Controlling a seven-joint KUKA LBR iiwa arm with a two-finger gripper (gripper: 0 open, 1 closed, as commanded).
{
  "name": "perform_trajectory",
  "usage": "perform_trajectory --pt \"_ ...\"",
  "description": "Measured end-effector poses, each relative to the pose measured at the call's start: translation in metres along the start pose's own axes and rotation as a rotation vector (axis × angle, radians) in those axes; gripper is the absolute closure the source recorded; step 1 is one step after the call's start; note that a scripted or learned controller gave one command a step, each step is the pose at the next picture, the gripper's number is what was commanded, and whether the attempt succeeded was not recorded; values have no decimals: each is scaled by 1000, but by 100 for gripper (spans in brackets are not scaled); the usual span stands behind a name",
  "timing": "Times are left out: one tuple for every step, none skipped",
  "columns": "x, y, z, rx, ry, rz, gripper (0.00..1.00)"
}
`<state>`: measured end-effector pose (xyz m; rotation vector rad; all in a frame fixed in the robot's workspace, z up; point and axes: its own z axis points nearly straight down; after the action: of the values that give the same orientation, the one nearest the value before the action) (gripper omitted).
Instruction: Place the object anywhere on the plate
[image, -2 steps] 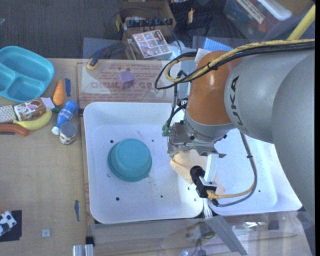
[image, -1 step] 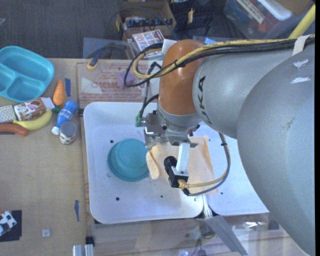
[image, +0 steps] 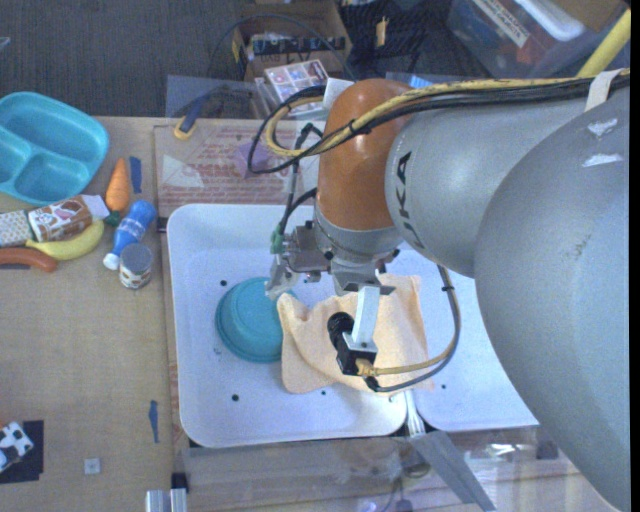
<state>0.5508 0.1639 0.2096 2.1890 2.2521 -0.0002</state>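
Two shallow white bins sit side by side on the wooden bench; the left bin (image: 200, 400) holds everything of interest, and a corner of the right bin (image: 480, 400) shows under the arm. A round teal plate (image: 245, 322) lies in the left half of the left bin. Just to its right lies a crumpled pale-orange cloth (image: 310, 360), spreading toward the bin's right side, with its left edge meeting the plate's right rim. The rest of the cloth is on the bin floor, not on the plate.

The grey arm (image: 500, 200) reaches in from the right, and the gripper (image: 285, 272) hangs low over the spot where cloth and plate meet. The wrist hides most of it, so I cannot tell whether it is open or closed, or whether it has hold of the cloth.

On the bench to the left are a blue divided tray (image: 45, 150), a toy carrot (image: 120, 185), a banana (image: 70, 245), a blue bottle (image: 130, 230) and a small can (image: 135, 265).
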Motion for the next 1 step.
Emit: perform_trajectory --pt "0 1 -10 -3 -1 -3 100"
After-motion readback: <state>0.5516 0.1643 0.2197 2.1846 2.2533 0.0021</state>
